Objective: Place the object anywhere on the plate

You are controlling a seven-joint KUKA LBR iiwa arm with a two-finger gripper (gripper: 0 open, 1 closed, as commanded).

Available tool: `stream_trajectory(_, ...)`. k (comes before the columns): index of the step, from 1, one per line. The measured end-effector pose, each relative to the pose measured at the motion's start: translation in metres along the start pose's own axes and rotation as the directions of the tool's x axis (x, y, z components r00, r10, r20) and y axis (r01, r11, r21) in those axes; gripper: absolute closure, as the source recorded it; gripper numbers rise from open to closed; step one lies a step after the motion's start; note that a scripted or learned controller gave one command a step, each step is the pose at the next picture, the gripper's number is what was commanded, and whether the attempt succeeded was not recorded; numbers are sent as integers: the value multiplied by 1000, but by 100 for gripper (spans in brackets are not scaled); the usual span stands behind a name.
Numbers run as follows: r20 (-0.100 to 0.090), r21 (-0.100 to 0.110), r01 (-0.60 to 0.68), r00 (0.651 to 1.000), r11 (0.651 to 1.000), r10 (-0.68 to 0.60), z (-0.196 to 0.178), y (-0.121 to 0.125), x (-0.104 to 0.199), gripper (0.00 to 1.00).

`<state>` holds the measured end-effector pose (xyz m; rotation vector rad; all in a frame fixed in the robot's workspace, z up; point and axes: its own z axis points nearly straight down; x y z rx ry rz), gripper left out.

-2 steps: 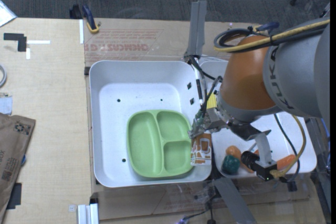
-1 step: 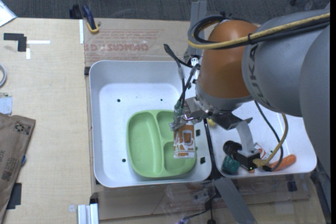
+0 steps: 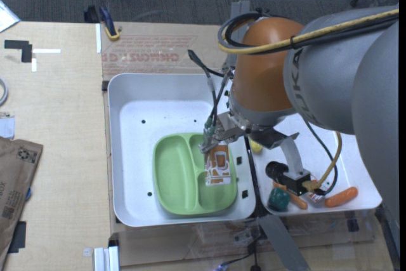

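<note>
From the fixed overhead camera, the grey arm (image 3: 342,66) with its orange band reaches in from the right and hangs over the left bin (image 3: 127,136), one of two shallow white bins on the bench (image 3: 51,111). Its end effector (image 3: 212,136) sits directly above a green plate (image 3: 174,174), and a small orange-and-white carton (image 3: 217,168) hangs beneath it, its top edge apparently pinched between the closed fingers. The carton's lower end overlaps the plate's right compartment, though whether it touches the surface or hovers just above cannot be told from this angle.

By that reading, the carrying part of the task looks largely done: the object is over the plate. What remains, judging from the picture, is the release and the arm's retreat.

The plate is smooth, rounded-cornered moulded plastic, split by a ridge into two compartments. The carton is flat-sided and printed, like light cardboard. In the right bin (image 3: 365,190) lie a glossy toy carrot (image 3: 340,197), a teal rounded piece (image 3: 278,198) and a small yellow item (image 3: 255,145) near the divider. Black cables (image 3: 209,73) trail along the wrist.
</note>
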<state>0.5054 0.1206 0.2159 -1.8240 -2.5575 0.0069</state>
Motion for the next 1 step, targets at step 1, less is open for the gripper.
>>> stream_trajectory(1, 0, 0, 0, 1000, 1000, 0, 0, 0, 0, 0)
